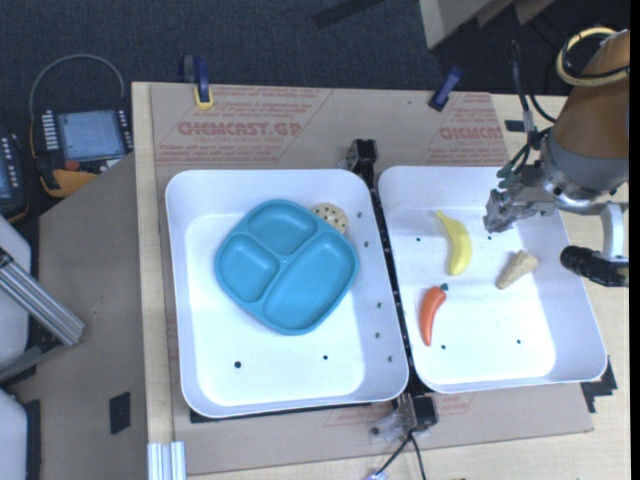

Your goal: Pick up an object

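Far to the left of my claw (499, 216) lies the blue plate (287, 266), a cookie (329, 214) at its edge. Nearer left, the banana (456, 242); below it the carrot (431, 313). Just below me, the tan wedge (517, 268). My grip: cannot tell.

blue plate (287, 266), yellow banana (456, 243), orange pepper (431, 314)

The bench (300, 118), topped with printed brown board, carries 2 white bins: left bin (200, 368), right bin (560, 358) touching it.
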Action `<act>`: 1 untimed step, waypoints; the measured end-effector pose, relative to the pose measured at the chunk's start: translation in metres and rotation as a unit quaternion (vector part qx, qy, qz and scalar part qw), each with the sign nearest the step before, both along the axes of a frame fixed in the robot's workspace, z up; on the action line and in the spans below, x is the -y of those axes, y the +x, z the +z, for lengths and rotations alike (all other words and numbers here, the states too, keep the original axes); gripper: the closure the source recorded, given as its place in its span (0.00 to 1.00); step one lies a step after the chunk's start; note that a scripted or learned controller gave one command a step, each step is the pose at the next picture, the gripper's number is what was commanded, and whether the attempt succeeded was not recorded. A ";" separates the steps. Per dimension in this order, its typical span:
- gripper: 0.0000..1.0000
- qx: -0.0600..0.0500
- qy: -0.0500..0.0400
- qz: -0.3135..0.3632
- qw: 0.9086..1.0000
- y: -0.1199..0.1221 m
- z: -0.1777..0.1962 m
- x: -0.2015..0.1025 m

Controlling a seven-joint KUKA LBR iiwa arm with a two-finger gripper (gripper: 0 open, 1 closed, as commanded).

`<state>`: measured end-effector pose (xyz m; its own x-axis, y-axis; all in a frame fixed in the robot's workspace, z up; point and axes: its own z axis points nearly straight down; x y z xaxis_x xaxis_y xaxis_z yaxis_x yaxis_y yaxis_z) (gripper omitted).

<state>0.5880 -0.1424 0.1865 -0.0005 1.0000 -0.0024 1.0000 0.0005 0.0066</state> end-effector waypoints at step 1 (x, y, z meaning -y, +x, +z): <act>1.00 0.000 0.000 0.001 1.000 0.004 0.045 -0.004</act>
<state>0.5918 -0.1384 0.2310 -0.0015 1.0000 -0.0022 1.0000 0.0015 0.0075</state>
